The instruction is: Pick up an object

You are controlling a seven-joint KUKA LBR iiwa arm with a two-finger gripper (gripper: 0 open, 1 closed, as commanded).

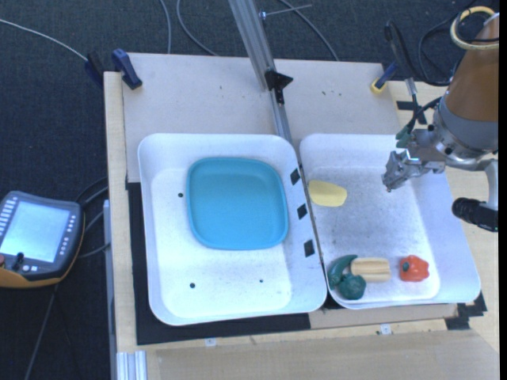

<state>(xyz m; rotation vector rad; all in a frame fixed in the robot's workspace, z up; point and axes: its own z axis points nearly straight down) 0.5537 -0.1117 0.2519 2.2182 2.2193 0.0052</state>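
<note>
The right bin (444, 212) holds a pale yellow lemon-shaped piece (327, 193) near its left wall. Along its front edge lie a green pepper-like piece (346, 277), a tan block (371, 269) and a red tomato-like piece (413, 268). My gripper (396, 175) hangs over the upper right part of this bin, right of the yellow piece and well behind the front items. I see nothing held at its tip.
The left bin (158, 212) carries a blue square plate (238, 203). A metal post (252, 30) rises between the bins at the back. A teach pendant (36, 237) lies off the bench to the left. Cables run over the floor behind.
</note>
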